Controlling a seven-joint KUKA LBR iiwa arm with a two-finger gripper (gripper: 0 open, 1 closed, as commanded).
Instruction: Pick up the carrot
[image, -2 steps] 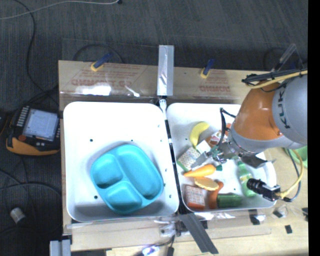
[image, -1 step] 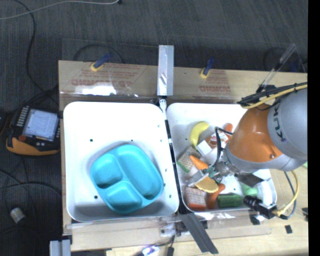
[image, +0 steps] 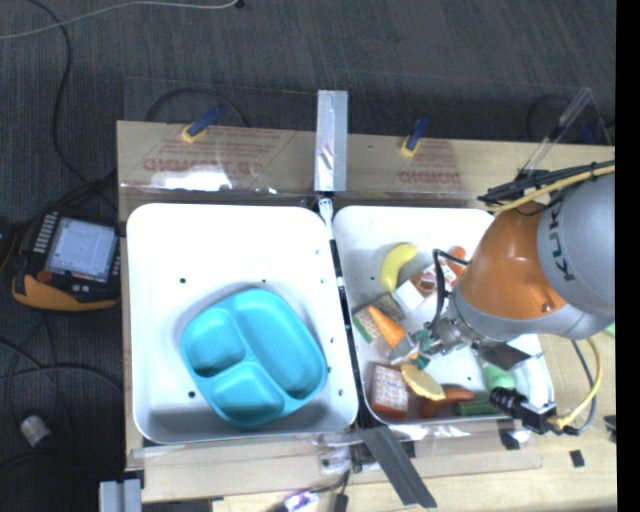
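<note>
The carrot (image: 385, 326) lies in the right bin (image: 345, 290), toward that bin's left wall, a short orange piece set at a slant in the centre-right of the frame. It rests among other play food: a yellow banana (image: 399, 262) just above it, a brown waffle-like block (image: 389, 390) below it, and a pale wedge (image: 421, 380) beside that block. A second orange-red piece with a green top (image: 452, 402) lies along the bin's lower edge.

The end effector (image: 428, 343) hangs low over the clutter, just right of the carrot and near it, under the arm's orange band (image: 508, 275). Whether it is open or closed I cannot tell; the wrist hides much of it and the rest blends into the objects beneath. Nothing orange sits visibly in its grip.

By my reading, the task is not done: the carrot is on the bin floor, unlifted. What is left is the grasp itself and the lift. The left bin (image: 140, 300) holds a blue divided tray (image: 254, 353), which plays no part here.
</note>
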